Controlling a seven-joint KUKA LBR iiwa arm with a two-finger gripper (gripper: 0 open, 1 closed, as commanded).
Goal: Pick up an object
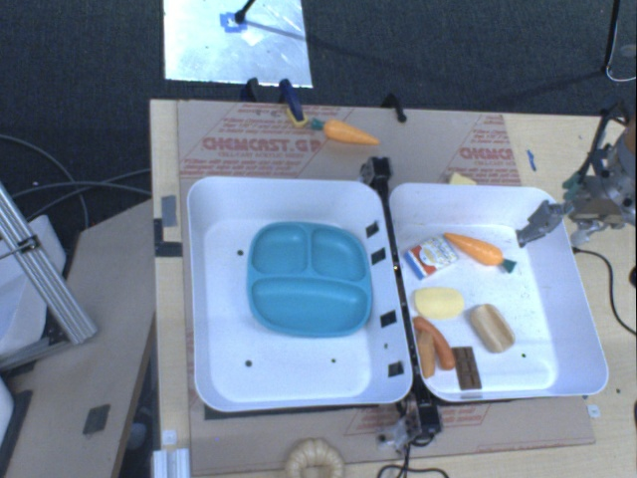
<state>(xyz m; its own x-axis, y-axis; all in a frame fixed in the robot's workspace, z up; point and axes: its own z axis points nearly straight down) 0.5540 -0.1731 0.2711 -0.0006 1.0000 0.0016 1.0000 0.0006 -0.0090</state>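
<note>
The right bin (567, 297) holds several toy foods. An orange carrot (475, 249) lies near its back, with a red and white packet (431, 256) to its left. A yellow potato (439, 302), a tan bread roll (491, 328), two sausages (431, 344) and a brown chocolate bar (466, 367) lie nearer the front. My gripper (559, 227) hangs over the bin's back right part, to the right of the carrot. Its fingers (535, 224) stand open with nothing between them.
The left bin (214, 267) holds a blue divided plate (309, 278). A second carrot (343, 131) lies on the bench behind the bins, and a small yellow piece (461, 178) sits by the right bin's back rim. A beige ring (317, 459) lies at the front edge.
</note>
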